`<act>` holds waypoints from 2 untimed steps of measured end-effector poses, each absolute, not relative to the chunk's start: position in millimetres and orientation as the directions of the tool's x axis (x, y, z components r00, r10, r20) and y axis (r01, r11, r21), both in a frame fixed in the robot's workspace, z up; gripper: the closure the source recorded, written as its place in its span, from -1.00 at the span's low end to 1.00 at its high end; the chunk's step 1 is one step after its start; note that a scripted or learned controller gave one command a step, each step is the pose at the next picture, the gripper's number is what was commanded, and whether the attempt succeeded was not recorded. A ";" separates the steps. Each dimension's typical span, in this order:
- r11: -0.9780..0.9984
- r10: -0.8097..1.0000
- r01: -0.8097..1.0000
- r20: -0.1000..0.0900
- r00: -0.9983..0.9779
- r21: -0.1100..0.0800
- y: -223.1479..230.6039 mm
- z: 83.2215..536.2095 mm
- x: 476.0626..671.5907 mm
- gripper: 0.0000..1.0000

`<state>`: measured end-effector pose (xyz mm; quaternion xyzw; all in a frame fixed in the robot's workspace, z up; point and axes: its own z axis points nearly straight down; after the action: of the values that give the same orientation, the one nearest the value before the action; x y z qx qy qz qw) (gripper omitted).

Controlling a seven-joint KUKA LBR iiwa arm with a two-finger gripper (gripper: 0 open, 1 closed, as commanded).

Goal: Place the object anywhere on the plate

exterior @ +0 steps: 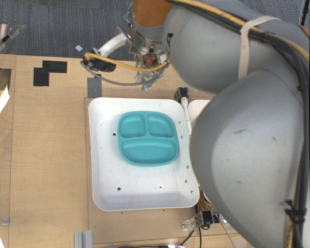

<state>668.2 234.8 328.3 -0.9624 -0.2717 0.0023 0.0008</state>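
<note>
Lies in the left bin (104, 193), a teal plate (147, 138) with three compartments: two small ones on its far side, one wide one on its near side. Sits flat near the middle of the bin floor, a little toward the far rim, apart from every wall. Hangs beyond that far rim, over bare wooden bench (43, 160), the gripper (147, 83), pointing down and slightly near. Stands farther off than the plate and roughly in line with the plate's right half, well clear of it, with a strip of white bin floor and the rim between them. Cannot tell how wide the pincer stands, nor whether anything is held: too small and too cluttered with metal and cable there. Loops left from the wrist a yellow cable (116, 64), under a white cylinder (109, 47). Shows above the wrist the orange band (147, 12). Covers most of the right bin (196, 109) the bulky grey arm (247, 155), leaving a sliver by the shared edge. Marks the bench at far left a black stepped shape (48, 71).
</note>
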 end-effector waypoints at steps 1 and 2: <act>-0.852 0.524 0.524 0.006 0.852 -0.002 235.2 343.6 669.9 1.00; -0.736 0.677 0.677 -0.008 0.736 -0.004 235.5 246.2 607.3 1.00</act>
<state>607.3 235.5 246.2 -0.9316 -0.3636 0.0045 0.0006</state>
